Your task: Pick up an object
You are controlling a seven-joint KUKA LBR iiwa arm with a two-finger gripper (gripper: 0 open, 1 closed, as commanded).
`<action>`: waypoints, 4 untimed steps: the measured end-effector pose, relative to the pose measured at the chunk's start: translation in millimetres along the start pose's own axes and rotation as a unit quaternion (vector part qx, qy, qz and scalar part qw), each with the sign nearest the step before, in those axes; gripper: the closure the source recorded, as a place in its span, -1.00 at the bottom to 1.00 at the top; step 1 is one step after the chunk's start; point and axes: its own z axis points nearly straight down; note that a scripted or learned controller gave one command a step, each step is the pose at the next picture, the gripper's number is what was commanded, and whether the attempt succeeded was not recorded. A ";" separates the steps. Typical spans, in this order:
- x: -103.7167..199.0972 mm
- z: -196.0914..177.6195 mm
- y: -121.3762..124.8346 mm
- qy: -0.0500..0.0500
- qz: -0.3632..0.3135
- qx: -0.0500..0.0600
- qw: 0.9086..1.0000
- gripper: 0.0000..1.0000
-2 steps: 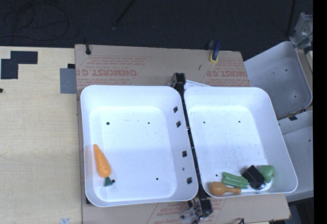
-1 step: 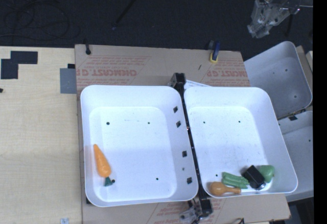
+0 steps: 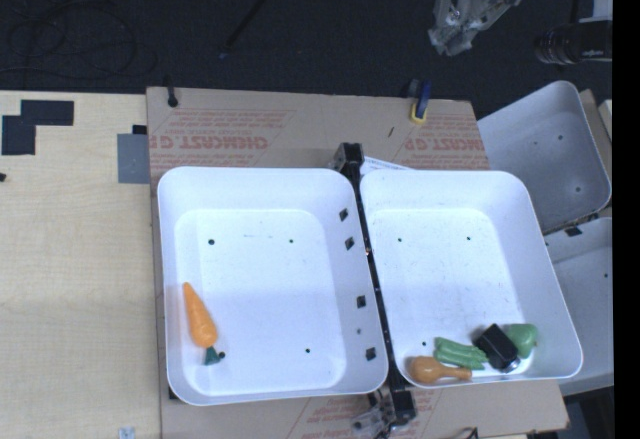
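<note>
Bins of shallow white plastic are seen side by side on a sheet of printed cardboard [image 3: 300, 132] laid over the bench, joined along a dark strip with small clips [image 3: 362, 267] between them. In the left bin [image 3: 175, 192], an orange toy carrot [image 3: 199, 316] with a small green top is found lying near the left wall, towards the near corner, its green end pointing at the near edge. In the right bin [image 3: 520, 192], a small group of things is gathered in the near right corner: a green pea pod [image 3: 458, 353], a black block [image 3: 496, 346] resting just beside and partly over it, a rounded green piece [image 3: 522, 335] behind the block against the right wall, and an orange-yellow pear-shaped piece [image 3: 436, 370] lying at the near rim, touching the pea pod. The gripper [image 3: 462, 22] is seen high at the top right, well apart from both bins and over the dark floor beyond the bench, hanging below the pale wrist of the arm. Nothing is seen between its fingers; whether they stand wide or narrow cannot be told from this blurred view. A blue and yellow clamp [image 3: 421, 102] is fixed at the far edge of the cardboard. A grey metal plate [image 3: 550, 152] is seen tilted to the right of the right bin.
</note>
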 end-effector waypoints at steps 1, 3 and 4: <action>72.4 0.1 -0.9 0.000 -0.001 0.001 1.000 1.00; 204.7 1.0 -0.2 0.000 0.000 0.001 1.000 1.00; 206.9 0.0 0.6 -0.001 0.003 0.001 1.000 1.00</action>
